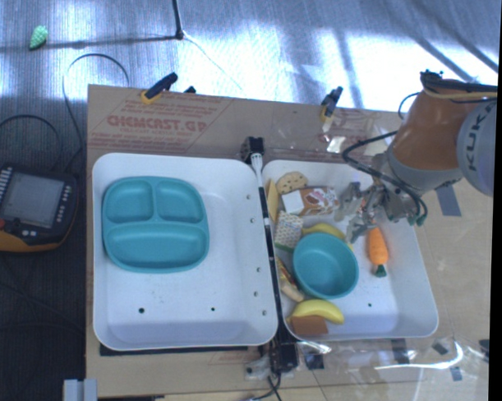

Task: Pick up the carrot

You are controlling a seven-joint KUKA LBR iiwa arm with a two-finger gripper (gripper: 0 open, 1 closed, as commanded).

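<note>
Carrot (377,248) seen lying just right of bowl (324,265), gripper (364,214) positioned just above-left of carrot, nothing seen held, finger spread not discernible

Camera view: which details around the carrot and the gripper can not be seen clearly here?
- Gripper: fingers too small and blurred to judge, cables crossing them.
- Carrot: contact with the gripper unclear.
- Food beside the teal bowl: partly hidden by its rim.
- Arm: cut off by the right edge.
</note>
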